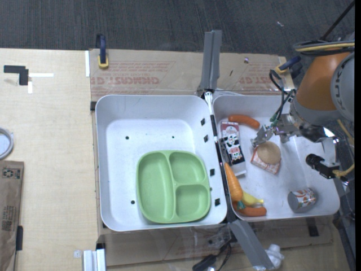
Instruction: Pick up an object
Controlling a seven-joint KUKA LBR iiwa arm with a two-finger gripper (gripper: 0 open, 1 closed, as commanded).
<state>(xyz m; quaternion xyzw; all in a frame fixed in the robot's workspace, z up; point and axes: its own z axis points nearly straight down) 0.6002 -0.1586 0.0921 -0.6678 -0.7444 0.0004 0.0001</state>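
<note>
The right bin (321, 208) holds several objects: a sausage (243, 120) at the back, a red and white carton (232, 145) along the left wall, a carrot (233, 184), a small banana (252, 200) and a second sausage (254, 211) at the front left, a tan bread-like item (267, 156) in the middle, and a silver can (302, 199) at the front right. My gripper (265, 135) hangs over the right bin, just above and behind the bread-like item. Its fingers look slightly apart, and nothing shows between them.
The left bin (113, 151) holds a green divided plate (173, 185). A grey divider post (211, 61) stands between the bins at the back. The arm's orange band (318, 81) is over the right bin's back right corner. Cables (321, 168) hang by the right wall.
</note>
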